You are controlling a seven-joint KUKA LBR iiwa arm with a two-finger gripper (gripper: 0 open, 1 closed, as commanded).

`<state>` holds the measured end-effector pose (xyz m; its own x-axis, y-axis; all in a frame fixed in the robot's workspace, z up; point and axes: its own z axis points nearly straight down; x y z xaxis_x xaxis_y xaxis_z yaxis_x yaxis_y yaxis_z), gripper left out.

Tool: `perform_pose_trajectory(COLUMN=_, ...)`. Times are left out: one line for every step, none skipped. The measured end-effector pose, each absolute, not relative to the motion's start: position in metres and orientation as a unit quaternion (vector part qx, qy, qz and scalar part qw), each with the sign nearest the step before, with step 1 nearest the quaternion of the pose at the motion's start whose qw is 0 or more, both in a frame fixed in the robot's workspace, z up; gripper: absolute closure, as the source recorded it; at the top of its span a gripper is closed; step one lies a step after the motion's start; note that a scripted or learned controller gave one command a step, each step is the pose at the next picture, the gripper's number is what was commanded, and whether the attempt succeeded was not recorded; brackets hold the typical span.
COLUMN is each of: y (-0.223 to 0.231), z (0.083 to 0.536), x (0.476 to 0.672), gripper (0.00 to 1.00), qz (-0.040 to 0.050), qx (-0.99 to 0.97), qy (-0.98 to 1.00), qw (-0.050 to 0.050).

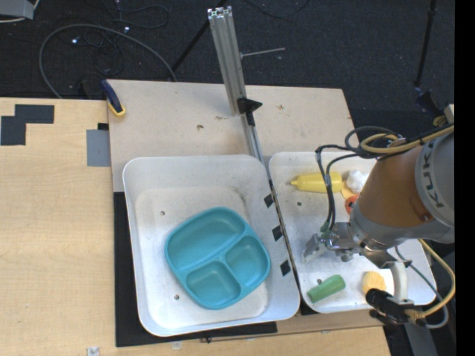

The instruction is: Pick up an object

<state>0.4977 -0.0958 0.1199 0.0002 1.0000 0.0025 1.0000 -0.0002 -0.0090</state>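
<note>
One raised camera—seemingly mid-distance—slanting down on both bins [141,199].

Two bins sit side by side on the tabletop [185,113]. Left bin [141,191] holds a divided tray [217,256] near its middle. Right bin [286,173] holds a bottle [315,183] at the back, a cylinder [326,288] at the front, a block [375,280] just right of it. End effector [320,245] hangs between bottle and cylinder.

A teal divided tray [217,257] is lying in the bin [141,199] left of the claw [320,244].
</note>
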Motion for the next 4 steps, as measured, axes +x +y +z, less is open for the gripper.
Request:
perform_pose_trajectory(y=-0.097, z=0.095, x=0.500, gripper=0.00, qz=-0.0009, qx=-0.707, qy=-0.707, qw=0.002)
perform_pose_trajectory(y=-0.093, z=0.106, x=0.503, gripper=1.00, qz=-0.0069, qx=-0.708, qy=-0.707, qw=0.001)
perform_pose_trajectory(y=-0.087, z=0.150, x=0.505, gripper=1.00, qz=-0.0003, qx=-0.707, qy=-0.708, qw=0.000)
perform_pose_trajectory(y=-0.085, z=0.201, x=0.496, gripper=1.00, qz=-0.0007, qx=-0.707, qy=-0.707, qw=-0.001)
